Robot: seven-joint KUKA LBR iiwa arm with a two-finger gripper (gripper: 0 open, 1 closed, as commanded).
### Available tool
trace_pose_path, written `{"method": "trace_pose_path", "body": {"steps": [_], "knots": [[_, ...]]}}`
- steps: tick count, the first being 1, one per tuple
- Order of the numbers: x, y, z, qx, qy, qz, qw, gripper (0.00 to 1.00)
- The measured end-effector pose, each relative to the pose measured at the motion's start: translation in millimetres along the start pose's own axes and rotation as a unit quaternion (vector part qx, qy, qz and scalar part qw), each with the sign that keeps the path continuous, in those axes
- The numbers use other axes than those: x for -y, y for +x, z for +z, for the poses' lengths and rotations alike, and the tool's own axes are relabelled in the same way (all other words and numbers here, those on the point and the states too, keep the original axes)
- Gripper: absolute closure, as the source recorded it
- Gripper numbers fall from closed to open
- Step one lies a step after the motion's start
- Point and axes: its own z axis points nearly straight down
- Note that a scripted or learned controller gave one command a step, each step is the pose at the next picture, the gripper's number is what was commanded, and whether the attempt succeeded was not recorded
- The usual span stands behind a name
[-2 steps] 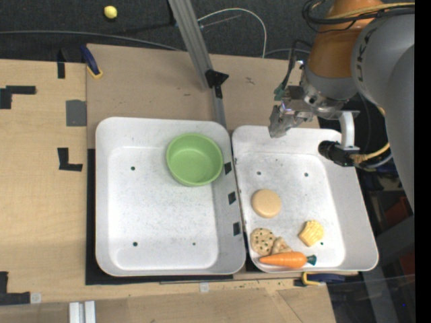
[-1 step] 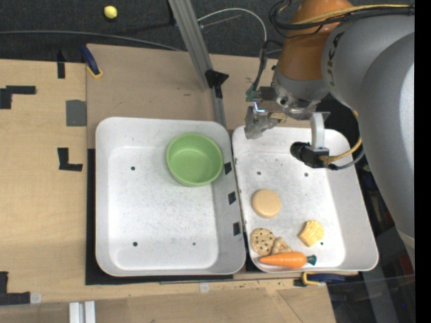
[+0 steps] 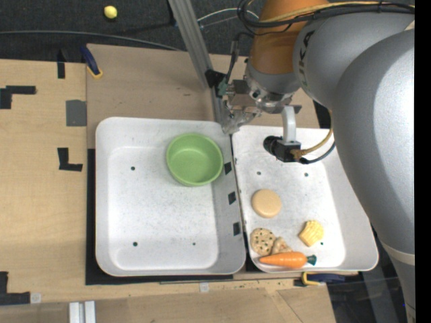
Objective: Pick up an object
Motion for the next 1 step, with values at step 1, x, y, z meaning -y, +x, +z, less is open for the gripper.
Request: {"method": "trace_pose_path", "body": {"steps": [1], "knots": [[7.7,54.8,-12.5,0.0,0.0,0.0,1.0,1.0]]}}
